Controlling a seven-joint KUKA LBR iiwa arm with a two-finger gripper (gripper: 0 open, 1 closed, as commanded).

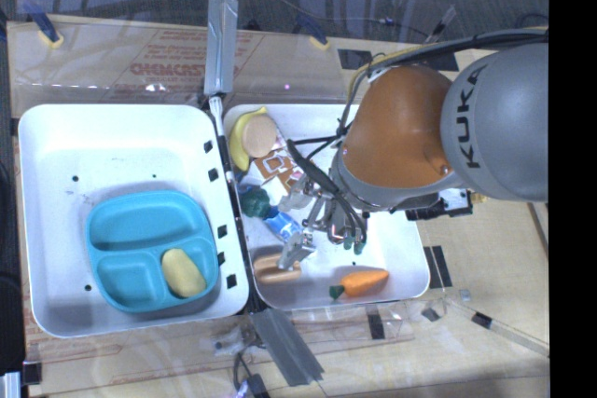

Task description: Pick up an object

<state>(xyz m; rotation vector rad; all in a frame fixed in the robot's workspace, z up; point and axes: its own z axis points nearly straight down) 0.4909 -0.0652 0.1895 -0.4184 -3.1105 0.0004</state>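
Observation:
The grey arm with its orange band (396, 130) reaches over the right bin (410, 242). Its gripper (322, 233) hangs low over the middle of that bin. Just left of the gripper lies a small blue bottle (280, 225), and a tan hot dog bun (276, 269) lies below it. An orange carrot (364, 281) rests near the bin's front wall, to the gripper's lower right. A yellow banana (241, 141), a tan round piece (265, 139) and a dark green item (253, 199) lie at the bin's left side. Nothing is visibly held.
The left bin (56, 154) holds a blue compartment tray (140, 224) with a yellow potato-shaped object (184, 272) in its front right compartment. A grey bar (220, 42) stands at the divider between the bins. Cables (308, 149) run from the arm over the right bin.

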